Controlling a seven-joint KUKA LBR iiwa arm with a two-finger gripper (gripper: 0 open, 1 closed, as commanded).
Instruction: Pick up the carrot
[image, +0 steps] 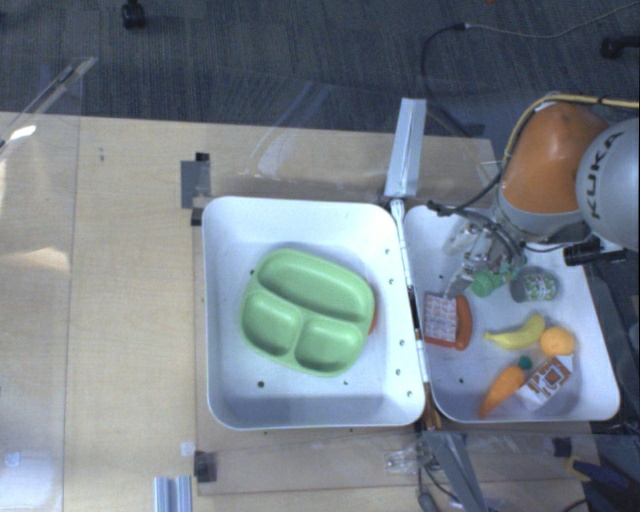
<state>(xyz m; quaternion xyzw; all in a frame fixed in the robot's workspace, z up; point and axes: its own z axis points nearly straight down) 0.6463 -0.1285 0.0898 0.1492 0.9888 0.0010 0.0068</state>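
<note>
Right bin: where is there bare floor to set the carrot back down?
Bare floor lies between the sausage and the carrot, toward the right bin's near-left corner. The far side is crowded around the gripper; banana and orange fill the right.

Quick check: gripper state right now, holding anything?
Gripper: cannot be told; it is over the right bin, apart from the carrot.

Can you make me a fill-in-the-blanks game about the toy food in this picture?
1. The carrot lies in the ____ bin.
2. The divided plate in the left bin is colored ____.
3. The yellow fruit just above the carrot is a ____.
4. The hand hovers over the ____ bin.

Answers: right; green; banana; right
</note>
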